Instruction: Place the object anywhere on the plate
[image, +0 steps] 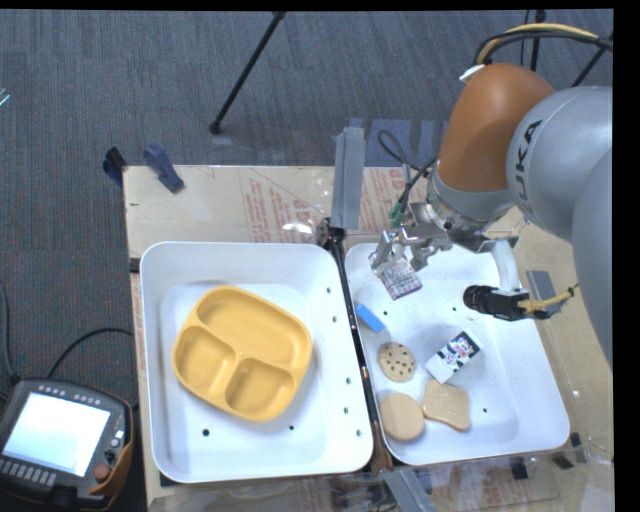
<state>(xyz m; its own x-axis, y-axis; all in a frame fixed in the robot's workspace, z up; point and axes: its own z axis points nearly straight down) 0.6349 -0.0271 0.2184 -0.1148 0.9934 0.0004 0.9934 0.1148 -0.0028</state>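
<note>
A yellow three-compartment plate (240, 350) lies in the left bin (160, 270), with nothing on it. My gripper (403, 252) hangs over the far left part of the right bin (545, 400). It is shut on a small packet with a pink and white pattern (401, 280), which hangs from the fingertips just above the bin floor. The packet is to the right of the divider between the bins, apart from the plate.
On the right bin's floor lie a blue block (370, 318), a chocolate-chip cookie (397, 361), a black and white carton (453, 357), a toast slice (446, 404) and a round bun (402, 416). A black cabled fitting (495, 300) juts over the bin's right side.
</note>
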